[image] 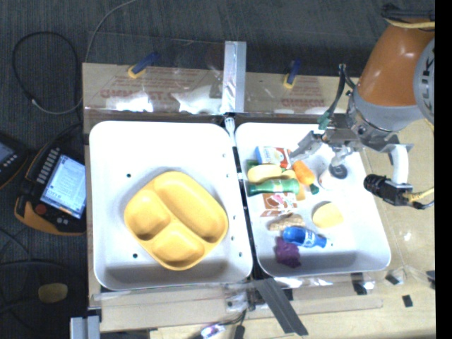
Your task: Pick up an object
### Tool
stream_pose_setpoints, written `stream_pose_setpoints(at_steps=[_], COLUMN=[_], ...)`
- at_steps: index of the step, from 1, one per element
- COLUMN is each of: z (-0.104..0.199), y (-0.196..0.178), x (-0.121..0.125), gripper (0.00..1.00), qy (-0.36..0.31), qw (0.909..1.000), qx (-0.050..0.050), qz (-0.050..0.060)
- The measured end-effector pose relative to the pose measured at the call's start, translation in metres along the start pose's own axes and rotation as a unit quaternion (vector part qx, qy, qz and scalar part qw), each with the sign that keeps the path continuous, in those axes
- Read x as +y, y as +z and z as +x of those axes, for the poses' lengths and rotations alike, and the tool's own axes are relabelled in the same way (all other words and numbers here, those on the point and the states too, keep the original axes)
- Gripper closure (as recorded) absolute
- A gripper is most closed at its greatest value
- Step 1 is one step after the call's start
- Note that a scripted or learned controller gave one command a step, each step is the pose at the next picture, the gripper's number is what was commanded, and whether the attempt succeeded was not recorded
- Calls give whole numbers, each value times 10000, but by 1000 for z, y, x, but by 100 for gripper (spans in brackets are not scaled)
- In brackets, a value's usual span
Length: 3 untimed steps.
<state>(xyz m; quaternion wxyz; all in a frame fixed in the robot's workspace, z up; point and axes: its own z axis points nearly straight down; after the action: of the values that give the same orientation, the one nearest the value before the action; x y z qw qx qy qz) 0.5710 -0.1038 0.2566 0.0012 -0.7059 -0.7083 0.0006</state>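
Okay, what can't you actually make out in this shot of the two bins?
- Gripper: finger state, seen from above under the wrist in the camera view.
- Small packets in the right bin: print too small.
- Arm: cut off at the right edge.

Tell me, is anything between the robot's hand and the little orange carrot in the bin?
Nothing visible blocks it. The hand sits just up and right of the orange carrot, with bare right bin floor between them. A green toy lies against the carrot's left side.
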Motion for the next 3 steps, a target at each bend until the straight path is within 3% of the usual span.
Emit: stream_pose_setpoints(at_steps=[1, 2, 3], z=[-1, 2, 3], y=[157, 167, 157], x=[20, 70, 68], gripper=[0, 0, 100], qy=[-1056, -1676, -1680], qw=[9944, 9858, 9858], qx=[0, -26, 13], qz=[-24, -56, -3])
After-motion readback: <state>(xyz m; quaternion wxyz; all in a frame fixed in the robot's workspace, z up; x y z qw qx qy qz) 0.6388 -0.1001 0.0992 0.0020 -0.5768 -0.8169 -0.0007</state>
